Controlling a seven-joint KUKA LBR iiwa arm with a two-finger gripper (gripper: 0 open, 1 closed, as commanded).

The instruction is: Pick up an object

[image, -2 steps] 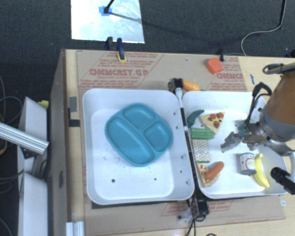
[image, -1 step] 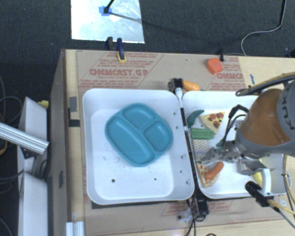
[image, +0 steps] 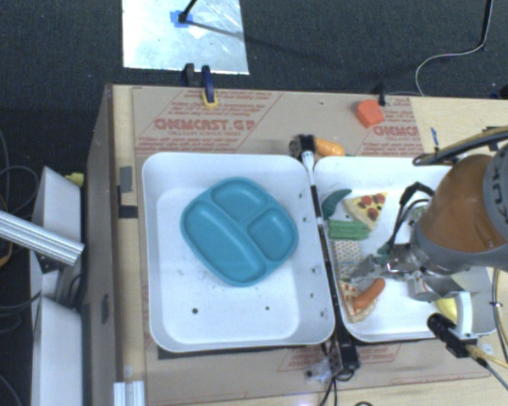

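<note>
Camera view: arm [image: 470,214] comes in from 3 o'clock, orange band over the right bin [image: 406,320]. Gripper [image: 368,266] sits low at the bin's 9 o'clock side, near the divider between the two bins. Cannot tell whether it is apart, together, or clamped on anything; the tip is small and blurred against the clutter.

Right bin contents, all on its left half: pizza slice [image: 368,206] at 11 o'clock, dark green leaf-shaped piece [image: 333,200] just beside it at its 9 o'clock, green block [image: 347,227] below the slice, grey grater-like piece [image: 349,250] below that, next to the gripper. Red sausage [image: 370,293] lies tilted at 7 o'clock of the bin, on top of a second pizza-like piece [image: 353,301], just below the gripper. Contact with the gripper not resolvable.

Left bin [image: 178,311] holds a blue divided tray [image: 239,230], roughly centred, rotated.

On the bench [image: 237,121] outside the bins: orange block [image: 369,112] at 12 o'clock of the right bin, small orange item [image: 328,149] at the bins' top junction.
</note>
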